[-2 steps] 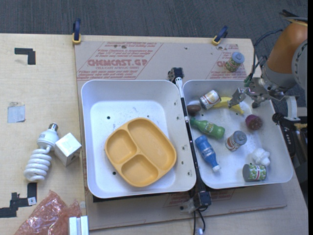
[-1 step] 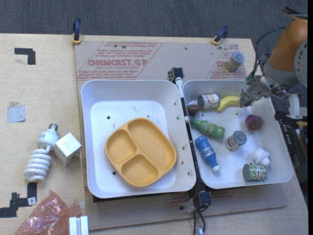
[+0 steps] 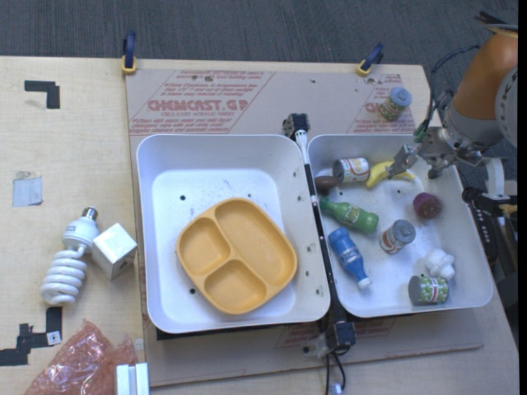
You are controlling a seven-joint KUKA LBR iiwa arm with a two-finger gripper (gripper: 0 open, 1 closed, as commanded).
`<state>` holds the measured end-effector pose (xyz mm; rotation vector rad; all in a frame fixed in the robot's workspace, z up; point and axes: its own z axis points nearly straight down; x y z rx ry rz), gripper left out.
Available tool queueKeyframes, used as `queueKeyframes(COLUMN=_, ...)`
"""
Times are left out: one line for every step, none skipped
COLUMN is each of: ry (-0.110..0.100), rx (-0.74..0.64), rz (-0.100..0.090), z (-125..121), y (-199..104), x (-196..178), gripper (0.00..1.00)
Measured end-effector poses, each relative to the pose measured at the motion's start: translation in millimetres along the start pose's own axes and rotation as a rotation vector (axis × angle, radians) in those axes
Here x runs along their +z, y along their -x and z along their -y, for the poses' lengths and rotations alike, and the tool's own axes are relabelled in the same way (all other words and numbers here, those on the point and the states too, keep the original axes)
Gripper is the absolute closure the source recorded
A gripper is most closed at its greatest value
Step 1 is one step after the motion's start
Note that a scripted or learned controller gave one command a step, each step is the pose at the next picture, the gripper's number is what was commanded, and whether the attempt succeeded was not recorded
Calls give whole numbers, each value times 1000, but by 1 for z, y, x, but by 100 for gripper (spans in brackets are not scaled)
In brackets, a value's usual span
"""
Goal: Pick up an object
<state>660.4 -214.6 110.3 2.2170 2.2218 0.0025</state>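
The right white bin (image 3: 469,299) holds several small items. A yellow banana (image 3: 380,174) lies near its far wall beside a white-and-red can (image 3: 352,169) and a small brown piece (image 3: 324,183). Lower down are a green bottle (image 3: 350,215), a blue bottle (image 3: 347,256), a grey-topped can (image 3: 398,236), a dark red plum (image 3: 426,205), a white lump (image 3: 439,262) and a green can (image 3: 428,290). My gripper (image 3: 403,163) hangs low at the banana's right end, reaching in from the right. Nothing is visibly held.
The left bin (image 3: 160,303) carries a yellow divided plate (image 3: 237,255). A small jar (image 3: 397,104) stands on the board behind the right bin. Left of the bins lie a spiral light bulb (image 3: 68,257), a white cube (image 3: 114,249) and a red mesh bag (image 3: 82,360).
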Motion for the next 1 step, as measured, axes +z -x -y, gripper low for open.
queueKeyframes(ry=2, rx=0, rz=1, z=-1, y=0, x=-10, gripper=100)
